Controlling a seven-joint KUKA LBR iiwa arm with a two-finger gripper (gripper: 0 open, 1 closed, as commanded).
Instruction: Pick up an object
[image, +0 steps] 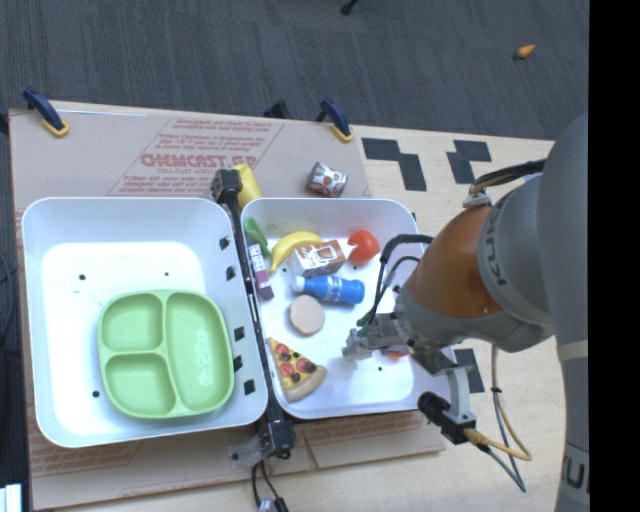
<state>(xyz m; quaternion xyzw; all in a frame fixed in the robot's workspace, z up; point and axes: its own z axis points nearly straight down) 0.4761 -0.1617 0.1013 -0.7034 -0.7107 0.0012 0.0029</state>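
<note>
The right bin holds a yellow banana, a red ball-like piece, a small red-and-white carton, a blue bottle lying on its side, a tan round disc and a pizza slice. A green and purple marker-like stick lies along the bin's left wall. My gripper is low over the bin's floor at the right side, just right of the disc and below the bottle. Nothing shows in its grasp.
The left bin holds a green divided plate. A small red-and-white can and a yellow object lie on the cardboard behind the bins. The arm's orange band overhangs the right bin's right rim.
</note>
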